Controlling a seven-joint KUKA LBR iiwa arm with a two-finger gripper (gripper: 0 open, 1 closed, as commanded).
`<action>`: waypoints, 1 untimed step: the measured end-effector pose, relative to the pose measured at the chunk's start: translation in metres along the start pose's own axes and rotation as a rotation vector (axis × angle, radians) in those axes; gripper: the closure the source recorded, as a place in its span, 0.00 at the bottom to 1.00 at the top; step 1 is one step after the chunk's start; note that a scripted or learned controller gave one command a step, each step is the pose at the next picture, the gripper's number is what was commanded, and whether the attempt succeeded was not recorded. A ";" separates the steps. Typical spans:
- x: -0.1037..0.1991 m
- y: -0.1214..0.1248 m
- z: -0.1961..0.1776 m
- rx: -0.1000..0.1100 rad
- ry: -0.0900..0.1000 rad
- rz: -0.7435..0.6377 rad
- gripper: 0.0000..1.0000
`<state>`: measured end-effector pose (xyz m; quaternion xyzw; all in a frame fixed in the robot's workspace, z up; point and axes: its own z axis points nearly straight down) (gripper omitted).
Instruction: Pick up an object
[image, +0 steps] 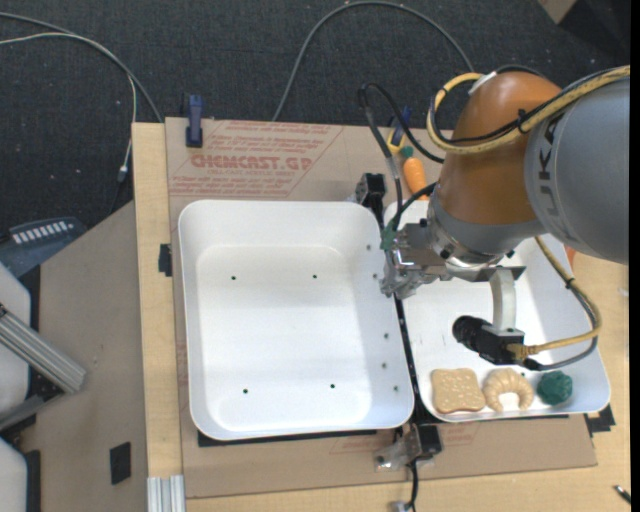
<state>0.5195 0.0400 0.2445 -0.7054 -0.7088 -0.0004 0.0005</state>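
My gripper (397, 268) hangs low over the left edge of the right bin (440, 325), close to the wall shared with the left bin. The grey arm and its orange band cover most of the right bin's far half. Along the near edge of the right bin lie a tan square cracker (455, 391), a pale croissant (508, 389) and a dark green ball (555, 387). An orange carrot-like piece (414, 176) shows at the bin's far edge, behind the arm. Nothing is seen held in the gripper.
The left bin (200, 300) is a wide white tray beside the gripper. Both bins rest on a cardboard sheet (255, 160) with red print. A blue clamp (193, 118) stands at the far left corner; cables run behind the bench.
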 end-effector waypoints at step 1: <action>0.051 -0.011 0.007 0.001 0.000 0.000 1.00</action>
